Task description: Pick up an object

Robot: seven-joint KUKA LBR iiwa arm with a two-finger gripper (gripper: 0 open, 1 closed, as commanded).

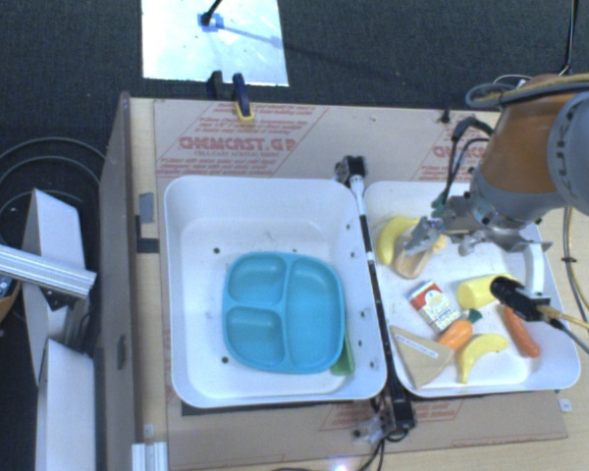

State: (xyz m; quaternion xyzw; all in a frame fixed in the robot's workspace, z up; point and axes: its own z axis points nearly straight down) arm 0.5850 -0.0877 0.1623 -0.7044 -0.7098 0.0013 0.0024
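Nearest: cardboard sheet (275, 130) under both bins, printed "CHEMCAST GP" in red.
Arm (545, 145): grey, orange band, entering from the right.
Left bin (191, 214): well left of the gripper, holding a blue divided tray (280, 312).
Right bin (560, 366): directly below the gripper.
Gripper (424, 235): whether it is parted or closed cannot be told.
Yellow toy (398, 234): touching or just left of the gripper; likely light, rigid, slippery plastic; grip across its narrow middle.
Banana (479, 353): near, below-right.
Carrot (455, 335): beside it.
Small red-and-white box (432, 304): lettering unreadable.
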